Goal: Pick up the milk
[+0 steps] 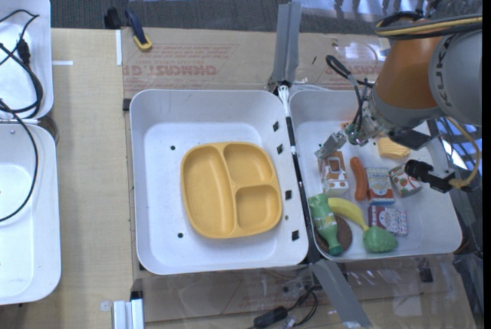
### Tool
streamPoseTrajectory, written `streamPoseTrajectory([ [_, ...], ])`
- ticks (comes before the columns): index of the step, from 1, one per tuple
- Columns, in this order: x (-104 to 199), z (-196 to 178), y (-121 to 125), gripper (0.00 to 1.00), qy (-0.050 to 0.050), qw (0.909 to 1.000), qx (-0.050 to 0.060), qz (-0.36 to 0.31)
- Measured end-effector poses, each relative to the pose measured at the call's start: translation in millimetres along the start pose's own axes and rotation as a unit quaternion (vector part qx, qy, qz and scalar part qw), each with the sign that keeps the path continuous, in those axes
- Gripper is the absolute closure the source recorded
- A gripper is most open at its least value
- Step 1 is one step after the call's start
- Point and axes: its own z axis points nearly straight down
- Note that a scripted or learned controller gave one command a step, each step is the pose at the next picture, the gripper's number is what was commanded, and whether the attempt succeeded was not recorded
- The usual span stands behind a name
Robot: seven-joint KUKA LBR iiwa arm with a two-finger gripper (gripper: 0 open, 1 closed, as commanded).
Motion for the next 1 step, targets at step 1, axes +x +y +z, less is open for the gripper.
streamPoseTrajectory([
  [1,5.8,-0.3,-11.8,0.0,-0.002,0.9999,0.0,-0.011],
])
